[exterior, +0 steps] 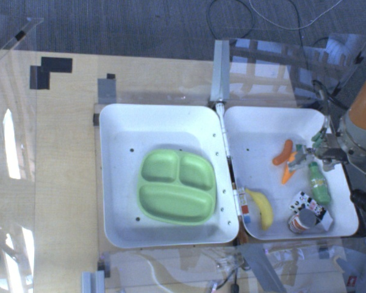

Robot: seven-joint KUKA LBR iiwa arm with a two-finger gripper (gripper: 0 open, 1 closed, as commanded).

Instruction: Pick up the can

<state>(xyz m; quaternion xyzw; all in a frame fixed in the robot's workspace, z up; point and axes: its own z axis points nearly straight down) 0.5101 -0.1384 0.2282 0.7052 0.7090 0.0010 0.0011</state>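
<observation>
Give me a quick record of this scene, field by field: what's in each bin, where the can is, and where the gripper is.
left bin: green divided plate
right bin: carrots, green bottle, banana, can, black-and-white patterned box
can position: near front right corner, lying beside the patterned box
gripper: over right bin's right side, above the bottle's top, apart from the can
gripper fingers: cannot tell
can picked up: not yet

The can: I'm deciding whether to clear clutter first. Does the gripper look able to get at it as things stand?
Probably yes, but tightly. The can lies on its side in the right bin's near corner, a black-and-white patterned box against it and a green bottle just beyond. The gripper hangs nearby.
</observation>
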